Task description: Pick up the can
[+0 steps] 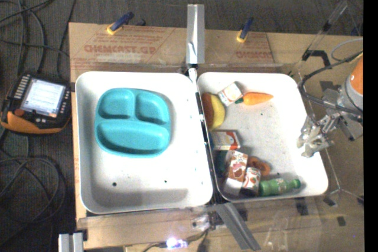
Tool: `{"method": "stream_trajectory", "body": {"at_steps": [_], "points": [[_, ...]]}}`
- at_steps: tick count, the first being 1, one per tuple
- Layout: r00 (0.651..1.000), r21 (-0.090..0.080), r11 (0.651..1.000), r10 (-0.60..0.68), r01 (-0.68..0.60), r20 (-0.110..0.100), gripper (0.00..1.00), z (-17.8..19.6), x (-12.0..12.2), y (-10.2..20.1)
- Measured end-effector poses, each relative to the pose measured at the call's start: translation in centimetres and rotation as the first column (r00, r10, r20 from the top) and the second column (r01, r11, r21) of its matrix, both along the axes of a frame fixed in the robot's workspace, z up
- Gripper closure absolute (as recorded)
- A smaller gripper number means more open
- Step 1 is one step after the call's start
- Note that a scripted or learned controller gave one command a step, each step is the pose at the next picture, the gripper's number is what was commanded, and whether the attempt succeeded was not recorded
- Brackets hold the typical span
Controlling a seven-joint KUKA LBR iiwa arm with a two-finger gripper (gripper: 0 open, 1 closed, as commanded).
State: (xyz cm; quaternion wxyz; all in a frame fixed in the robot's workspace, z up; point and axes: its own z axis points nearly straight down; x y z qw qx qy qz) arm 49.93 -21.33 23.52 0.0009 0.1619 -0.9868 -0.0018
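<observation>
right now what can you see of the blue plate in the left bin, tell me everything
The blue plate is a turquoise divided tray, plastic by the look of it, with rounded corners and three compartments: two small ones along the far side and one long one along the near side. It lies flat and right side up on the floor of the left bin, toward its far end, slightly skewed. Nothing sits in it or touches it apart from the bin floor.

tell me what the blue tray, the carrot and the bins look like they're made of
Blue tray: likely moulded plastic, matte turquoise, rounded compartments. Carrot: probably plastic toy food, uniformly smooth orange with a green tip. Bins: seemingly thin white plastic with soft rolled rims, slightly glossy; could be coated metal, hard to tell.
</observation>
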Motion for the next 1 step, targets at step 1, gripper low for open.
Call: {"method": "stream_trajectory", "body": {"at_steps": [1], "points": [[0.975, 0.0, 0.975, 0.222, -0.222, -0.003, 1.0, -5.0, -0.72, 2.29]]}}
